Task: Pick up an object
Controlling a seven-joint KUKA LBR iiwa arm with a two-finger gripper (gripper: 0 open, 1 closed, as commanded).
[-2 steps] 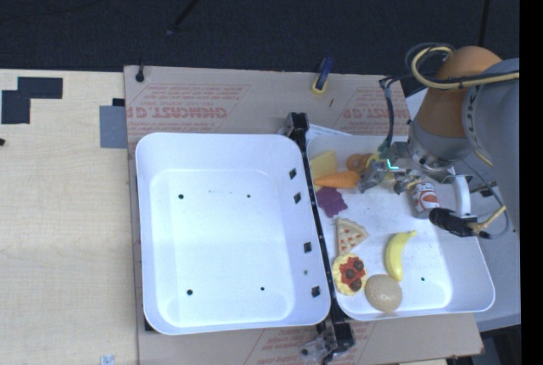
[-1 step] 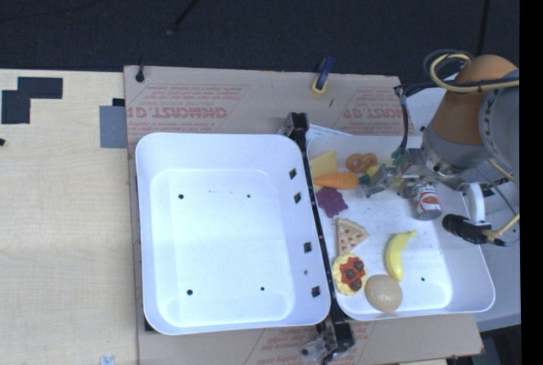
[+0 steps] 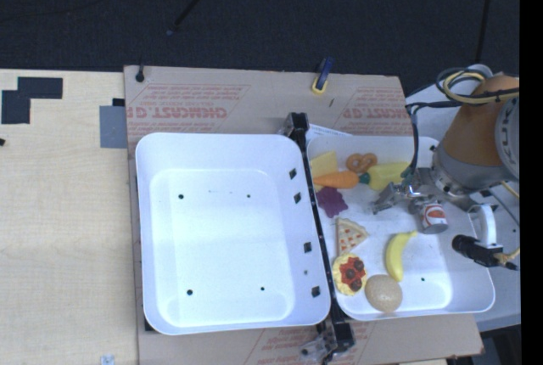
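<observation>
Toy foods lie scattered in the right bin (image 3: 475, 300), any of them an object to pick: a pretzel (image 3: 361, 161) at the far side, an orange carrot (image 3: 337, 180) beside it, a yellow-green piece (image 3: 388, 175), a purple piece (image 3: 331, 202), a pizza slice (image 3: 349, 233), a banana (image 3: 396, 255), a round pizza with red toppings (image 3: 349, 272) and a pale bun (image 3: 383, 294) nearest the camera. The jaws (image 3: 389, 200) reach in from the right, low over the bin between the yellow-green piece and the banana. Two metal fingers (image 3: 382, 203) appear spread somewhat apart with nothing visible between them, touching no toy. A small red-and-white can (image 3: 433, 217) sits just behind them under the wrist. The left bin (image 3: 144, 185) adjoins on the tabletop (image 3: 59, 227).
</observation>
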